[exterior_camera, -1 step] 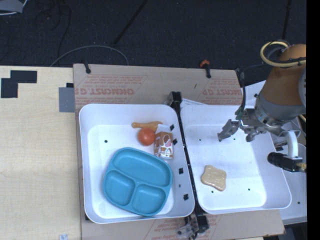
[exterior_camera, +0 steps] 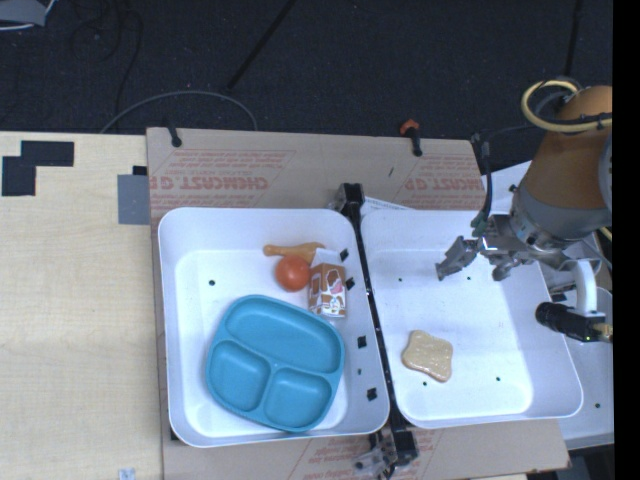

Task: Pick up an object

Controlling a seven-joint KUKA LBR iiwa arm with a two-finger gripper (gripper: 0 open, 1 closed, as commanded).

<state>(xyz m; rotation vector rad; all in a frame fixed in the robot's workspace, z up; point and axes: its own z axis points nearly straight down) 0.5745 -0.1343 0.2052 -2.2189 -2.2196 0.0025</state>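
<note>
My gripper point(exterior_camera: 472, 266) hangs over the upper middle of the right bin point(exterior_camera: 560, 388), open, with nothing between its fingers. A flat tan toast-shaped piece point(exterior_camera: 428, 355) lies on that bin's floor, below and left of the gripper and apart from it. In the left bin point(exterior_camera: 185, 268) a blue divided plate point(exterior_camera: 275, 363) takes up the lower half. Above it sit a red-orange ball point(exterior_camera: 292, 273), a thin orange piece point(exterior_camera: 292, 250) and a small brown-and-white carton point(exterior_camera: 328, 290) close to the divider.
A black divider bar point(exterior_camera: 365, 308) runs between the two bins. The arm's grey wrist and orange band point(exterior_camera: 565, 168) stand over the right bin's upper right corner. A black fitting point(exterior_camera: 570, 320) juts at the right rim. Cardboard point(exterior_camera: 300, 168) lies behind the bins.
</note>
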